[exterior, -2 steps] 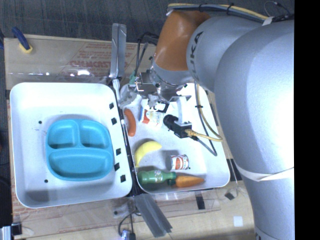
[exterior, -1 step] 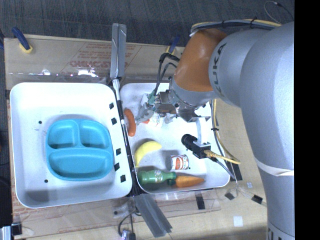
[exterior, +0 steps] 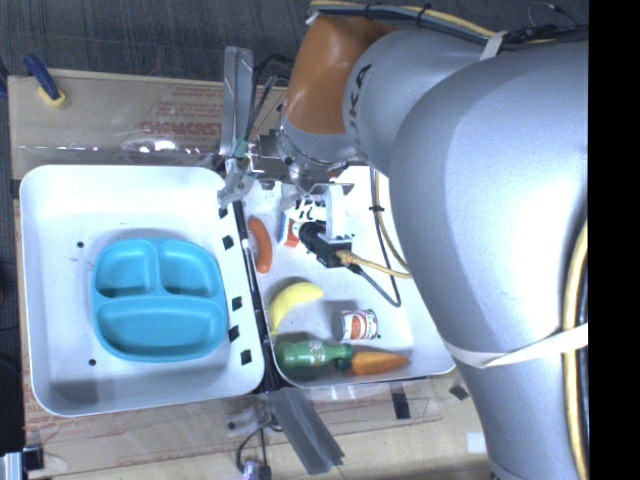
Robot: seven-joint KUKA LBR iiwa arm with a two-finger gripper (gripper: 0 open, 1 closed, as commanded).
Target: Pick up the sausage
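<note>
The sausage (exterior: 261, 245), a short orange-red link, lies in the right bin (exterior: 425, 353) close against its left wall, pointing up and down the view. My gripper (exterior: 238, 176) hangs at the top of the wall between the two bins, just above the sausage's upper end and apart from it. Nothing shows between its tips. The grey wrist and orange band (exterior: 320, 78) loom over the right bin's back half and hide the floor there.
In the right bin's front part lie a yellow banana (exterior: 293, 301), a small can (exterior: 359, 325), a green bottle (exterior: 312, 355) and a carrot (exterior: 378, 362). The left bin (exterior: 50, 228) holds a blue divided tray (exterior: 158, 300).
</note>
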